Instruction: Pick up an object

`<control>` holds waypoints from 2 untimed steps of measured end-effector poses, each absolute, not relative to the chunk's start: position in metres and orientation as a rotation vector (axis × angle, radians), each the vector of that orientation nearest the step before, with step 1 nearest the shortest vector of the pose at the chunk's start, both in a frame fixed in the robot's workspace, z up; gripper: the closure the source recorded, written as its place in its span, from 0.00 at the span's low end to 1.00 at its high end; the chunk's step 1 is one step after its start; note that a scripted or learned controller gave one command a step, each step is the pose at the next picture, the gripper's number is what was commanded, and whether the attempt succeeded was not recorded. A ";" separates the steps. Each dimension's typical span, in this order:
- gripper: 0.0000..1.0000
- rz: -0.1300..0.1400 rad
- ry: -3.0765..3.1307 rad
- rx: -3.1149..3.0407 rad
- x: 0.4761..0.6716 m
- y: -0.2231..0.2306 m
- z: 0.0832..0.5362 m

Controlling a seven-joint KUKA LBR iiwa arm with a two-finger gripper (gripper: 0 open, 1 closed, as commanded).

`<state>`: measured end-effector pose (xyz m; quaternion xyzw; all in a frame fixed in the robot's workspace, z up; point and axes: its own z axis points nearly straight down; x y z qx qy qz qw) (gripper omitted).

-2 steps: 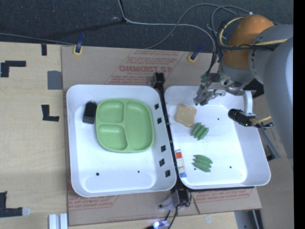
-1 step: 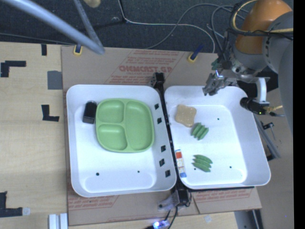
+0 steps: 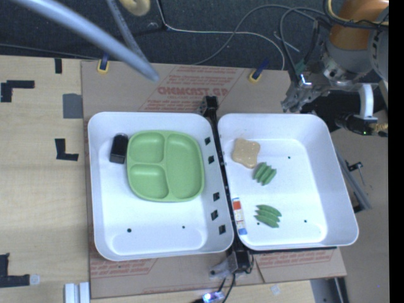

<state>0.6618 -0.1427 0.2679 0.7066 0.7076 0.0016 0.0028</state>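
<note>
The right bin (image 3: 315, 169) holds a tan slice of toast (image 3: 245, 152) near its back left. Beside the toast lies a green pea pod (image 3: 264, 173), and a second green pod (image 3: 268, 215) lies nearer the front. A small white and red tube (image 3: 237, 213) rests against the bin's left wall. My gripper (image 3: 297, 98) hangs over the back rim of the right bin, right of the toast and well above it, with nothing seen in it.
The left bin (image 3: 107, 226) carries a green divided plate (image 3: 166, 166) and a small black block (image 3: 118, 148) at the plate's left. Cables (image 3: 265, 24) trail across the dark surface behind the bins. A grey pole (image 3: 82, 27) slants across the top left.
</note>
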 end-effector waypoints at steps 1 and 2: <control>1.00 -0.002 2.226 2.219 0.635 -0.094 0.271; 1.00 -0.002 2.229 2.217 0.611 -0.042 0.272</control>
